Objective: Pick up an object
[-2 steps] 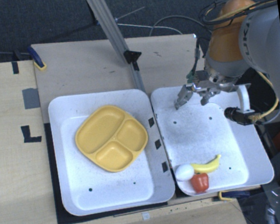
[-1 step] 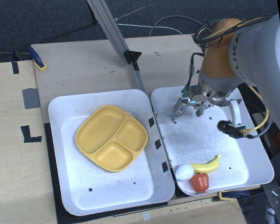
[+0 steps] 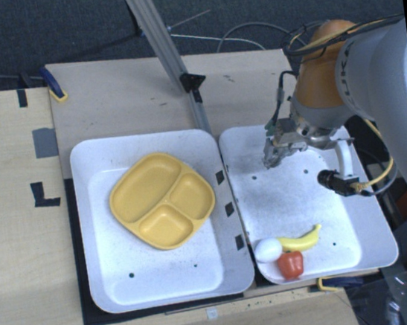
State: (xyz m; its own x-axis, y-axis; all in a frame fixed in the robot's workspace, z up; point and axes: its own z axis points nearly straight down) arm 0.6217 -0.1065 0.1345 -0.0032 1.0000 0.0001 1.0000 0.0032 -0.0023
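Your end effector (image 3: 274, 154) hovers over the right bin's (image 3: 267, 186) far end; I cannot tell its grip state. Guide it down toward the banana (image 3: 302, 239), egg (image 3: 268, 249) and red pepper (image 3: 291, 263) clustered at the near edge.

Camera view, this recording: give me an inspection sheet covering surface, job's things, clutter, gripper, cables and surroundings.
Surface: wooden bench bearing left white bin and right white bin, side by side.
Job's things: yellow three-compartment plastic plate in the left bin; white egg-shaped ball, yellow toy banana and red toy pepper clustered at the right bin's near edge.
Clutter: nothing seen.
Gripper: two-finger gripper above the right bin's far part, apart from the toys, holding nothing.
Cables: black cables looped around the arm's orange band.
Surroundings: grey metal pole; dark carpet beyond the bench.
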